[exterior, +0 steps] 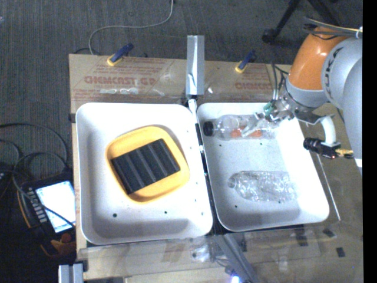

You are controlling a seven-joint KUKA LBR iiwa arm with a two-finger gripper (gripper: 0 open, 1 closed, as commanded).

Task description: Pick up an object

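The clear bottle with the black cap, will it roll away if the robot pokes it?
Probably. The clear bottle lies on its side and looks round, so it may roll. It looks see-through and empty, likely light and slippery for the pincer.

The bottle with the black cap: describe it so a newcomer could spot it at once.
Look in the right bin, along its far edge. The clear plastic bottle lies on its side there, black cap toward the divider. Unlike the crumpled clear bottle nearer the camera, it shows orange inside.

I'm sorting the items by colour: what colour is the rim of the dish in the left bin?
Yellow, around a black ribbed centre; the dish shows in the camera view.
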